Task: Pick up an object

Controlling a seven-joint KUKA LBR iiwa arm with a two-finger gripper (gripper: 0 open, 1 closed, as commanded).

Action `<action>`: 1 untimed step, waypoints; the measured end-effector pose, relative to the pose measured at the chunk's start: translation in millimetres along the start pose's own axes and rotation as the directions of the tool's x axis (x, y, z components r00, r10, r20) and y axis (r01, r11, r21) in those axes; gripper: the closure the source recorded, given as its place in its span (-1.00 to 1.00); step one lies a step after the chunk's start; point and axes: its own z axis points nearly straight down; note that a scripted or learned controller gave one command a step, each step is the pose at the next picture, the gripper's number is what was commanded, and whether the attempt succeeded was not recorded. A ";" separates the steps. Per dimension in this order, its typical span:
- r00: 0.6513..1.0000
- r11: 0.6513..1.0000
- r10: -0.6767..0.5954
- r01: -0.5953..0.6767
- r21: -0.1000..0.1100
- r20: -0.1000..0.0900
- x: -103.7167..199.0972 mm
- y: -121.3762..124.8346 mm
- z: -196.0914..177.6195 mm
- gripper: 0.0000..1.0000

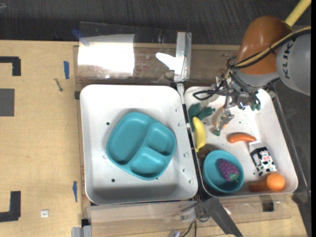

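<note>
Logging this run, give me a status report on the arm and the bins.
Gripper low in right bin, nothing seen held. Banana to its left, carrot to its right. Grapes in bowl. Tray in left bin.

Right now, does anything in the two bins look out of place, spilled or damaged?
Nothing looks spilled or broken. The purple grapes lie inside the blue bowl in the right bin, with the banana along its left wall. The teal divided plate sits at a slant in the left bin.
</note>
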 end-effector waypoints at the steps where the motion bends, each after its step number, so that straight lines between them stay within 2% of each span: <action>1: 0.995 0.995 0.096 -0.096 0.003 0.017 57.1 -6.8 27.6 -1.00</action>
